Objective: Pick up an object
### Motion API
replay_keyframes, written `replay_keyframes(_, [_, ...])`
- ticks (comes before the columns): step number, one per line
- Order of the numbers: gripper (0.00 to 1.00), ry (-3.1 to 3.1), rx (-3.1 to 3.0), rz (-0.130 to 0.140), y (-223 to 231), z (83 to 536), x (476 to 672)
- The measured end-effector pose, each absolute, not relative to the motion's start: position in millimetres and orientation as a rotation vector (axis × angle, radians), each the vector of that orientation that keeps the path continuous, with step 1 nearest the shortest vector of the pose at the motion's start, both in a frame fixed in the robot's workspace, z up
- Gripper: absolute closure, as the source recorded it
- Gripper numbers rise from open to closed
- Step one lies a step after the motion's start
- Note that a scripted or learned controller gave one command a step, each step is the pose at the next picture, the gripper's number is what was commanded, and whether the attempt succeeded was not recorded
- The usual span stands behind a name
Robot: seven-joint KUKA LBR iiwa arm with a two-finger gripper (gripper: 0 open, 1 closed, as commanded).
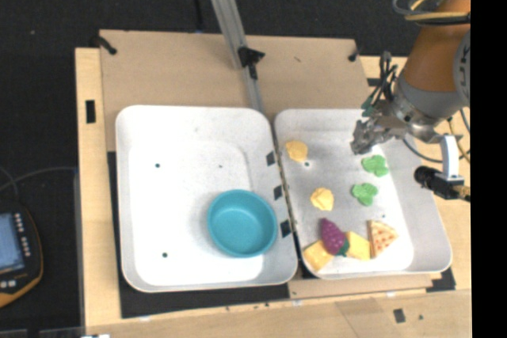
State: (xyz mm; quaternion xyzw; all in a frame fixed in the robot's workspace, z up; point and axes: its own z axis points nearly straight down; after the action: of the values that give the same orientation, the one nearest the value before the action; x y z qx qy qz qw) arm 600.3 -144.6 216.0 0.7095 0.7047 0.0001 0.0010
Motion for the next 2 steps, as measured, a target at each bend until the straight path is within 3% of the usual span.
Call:
replay_keyframes(1, [1.0,2.213,2.218,0.007,-149.6,278.2,596.1])
replay_keyframes(2, [1.0,2.228,2.214,0.002,-100.9,279.4,598.3])
